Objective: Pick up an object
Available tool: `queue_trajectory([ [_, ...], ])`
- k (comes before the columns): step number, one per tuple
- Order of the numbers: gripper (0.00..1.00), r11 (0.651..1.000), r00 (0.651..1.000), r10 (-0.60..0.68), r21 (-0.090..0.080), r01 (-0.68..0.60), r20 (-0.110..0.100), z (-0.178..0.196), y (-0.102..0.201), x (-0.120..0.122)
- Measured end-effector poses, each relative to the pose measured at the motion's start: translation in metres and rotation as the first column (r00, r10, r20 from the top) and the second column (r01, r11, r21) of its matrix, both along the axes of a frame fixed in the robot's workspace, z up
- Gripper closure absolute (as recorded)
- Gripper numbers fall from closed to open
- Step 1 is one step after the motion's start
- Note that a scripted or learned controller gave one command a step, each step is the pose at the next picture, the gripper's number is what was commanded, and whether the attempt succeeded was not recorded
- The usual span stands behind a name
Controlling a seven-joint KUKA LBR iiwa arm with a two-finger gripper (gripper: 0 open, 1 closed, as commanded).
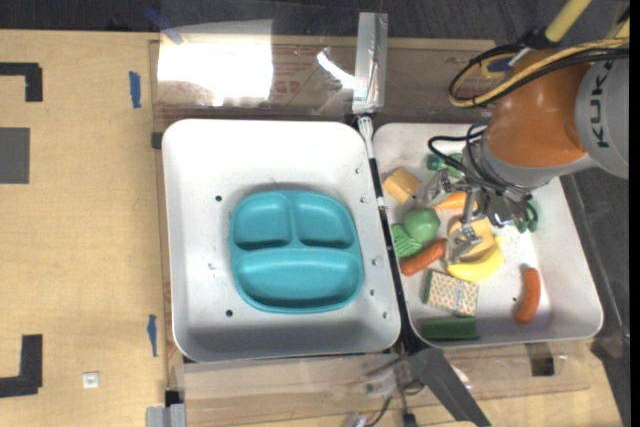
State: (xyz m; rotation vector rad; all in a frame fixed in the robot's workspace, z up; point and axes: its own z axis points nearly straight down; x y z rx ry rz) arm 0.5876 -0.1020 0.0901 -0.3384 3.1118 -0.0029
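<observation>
Claw (468,233): low in crowded right white plastic bin (575,315); whether it is apart or together, I cannot tell.
Risk: clustered round yellow plastic toy (476,260) and orange carrot toy (422,258) may get jostled, causing a slip.

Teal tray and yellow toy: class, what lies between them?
In the camera view, between the teal tray and yellow toy lie both bins' adjoining rims, green toy and orange carrot.

White bins (190,155); teal divided tray (295,248) in left bin. Right bin: yellow piece (477,261), orange carrot (423,258), green veg (420,225), red-orange sausage (527,295), speckled patterned square (453,295), dark green piece (449,327).
</observation>
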Motion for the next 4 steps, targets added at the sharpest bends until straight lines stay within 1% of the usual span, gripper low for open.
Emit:
queue_trajectory([
  [1,0.0,0.999,0.999,0.034,-0.002,-0.034,0.009,0.001,0.003,-0.067],
  [2,0.0,0.986,0.986,0.167,-0.006,-0.167,0.004,0.0,-0.083,-0.052],
  [3,0.0,0.99,0.99,0.138,0.0,-0.138,-0.003,-0.002,-0.08,0.045],
  [4,0.0,0.999,0.999,0.053,-0.003,-0.053,-0.012,-0.001,-0.061,0.058],
])
